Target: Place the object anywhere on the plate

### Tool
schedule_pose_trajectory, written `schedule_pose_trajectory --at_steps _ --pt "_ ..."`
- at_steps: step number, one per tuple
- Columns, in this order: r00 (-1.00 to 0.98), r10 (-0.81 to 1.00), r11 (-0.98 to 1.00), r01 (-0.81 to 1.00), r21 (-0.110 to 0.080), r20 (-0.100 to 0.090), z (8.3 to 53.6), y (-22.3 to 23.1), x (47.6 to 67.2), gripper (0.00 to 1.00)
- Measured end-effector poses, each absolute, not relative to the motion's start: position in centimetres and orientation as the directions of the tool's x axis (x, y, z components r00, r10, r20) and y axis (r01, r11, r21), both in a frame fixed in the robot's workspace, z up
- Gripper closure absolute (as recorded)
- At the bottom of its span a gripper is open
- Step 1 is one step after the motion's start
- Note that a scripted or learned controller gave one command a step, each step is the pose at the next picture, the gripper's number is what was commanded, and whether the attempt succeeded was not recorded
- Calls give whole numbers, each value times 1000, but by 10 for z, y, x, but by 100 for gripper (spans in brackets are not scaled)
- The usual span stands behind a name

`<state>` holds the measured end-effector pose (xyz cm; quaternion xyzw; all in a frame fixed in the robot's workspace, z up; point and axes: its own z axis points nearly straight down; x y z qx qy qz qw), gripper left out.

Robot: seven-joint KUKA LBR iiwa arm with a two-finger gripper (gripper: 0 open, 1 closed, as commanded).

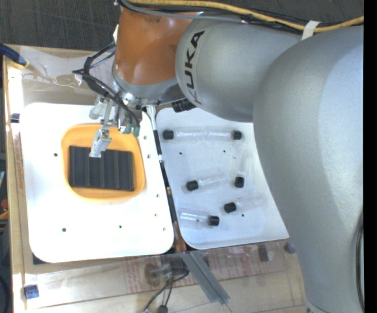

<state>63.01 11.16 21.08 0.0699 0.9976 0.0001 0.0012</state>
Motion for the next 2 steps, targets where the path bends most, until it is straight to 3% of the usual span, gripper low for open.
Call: schedule_pose_trajectory --at_steps 1,2 --pt "-996 -87 996 -87 0 0 194 95 640 0" --pt "-946 -324 946 -324 0 2 195 110 624 0"
